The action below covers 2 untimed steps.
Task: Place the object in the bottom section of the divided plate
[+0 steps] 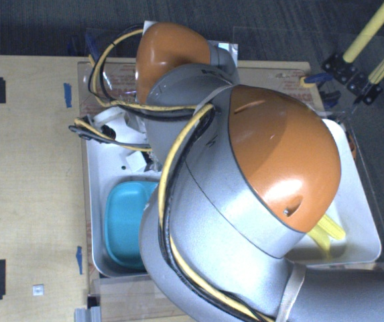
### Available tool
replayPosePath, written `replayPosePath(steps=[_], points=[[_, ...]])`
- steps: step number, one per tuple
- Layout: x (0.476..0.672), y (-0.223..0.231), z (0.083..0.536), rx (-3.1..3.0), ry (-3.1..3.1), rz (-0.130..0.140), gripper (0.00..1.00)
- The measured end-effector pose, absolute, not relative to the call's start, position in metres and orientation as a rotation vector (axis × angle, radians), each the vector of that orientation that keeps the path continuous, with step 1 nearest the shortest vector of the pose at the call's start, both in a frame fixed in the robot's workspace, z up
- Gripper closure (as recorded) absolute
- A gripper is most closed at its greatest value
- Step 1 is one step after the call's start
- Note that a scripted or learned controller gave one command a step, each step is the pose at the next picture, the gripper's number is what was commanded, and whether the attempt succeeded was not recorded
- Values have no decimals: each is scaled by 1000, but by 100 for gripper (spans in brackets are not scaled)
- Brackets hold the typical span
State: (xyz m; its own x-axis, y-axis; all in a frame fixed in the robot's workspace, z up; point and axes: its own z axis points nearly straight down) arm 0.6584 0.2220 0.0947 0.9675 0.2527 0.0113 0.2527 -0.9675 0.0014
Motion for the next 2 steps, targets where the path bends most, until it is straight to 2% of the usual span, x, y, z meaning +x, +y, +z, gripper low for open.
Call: replayPosePath(steps=[2], points=[[660, 221, 115, -3115, -393, -24, 100]])
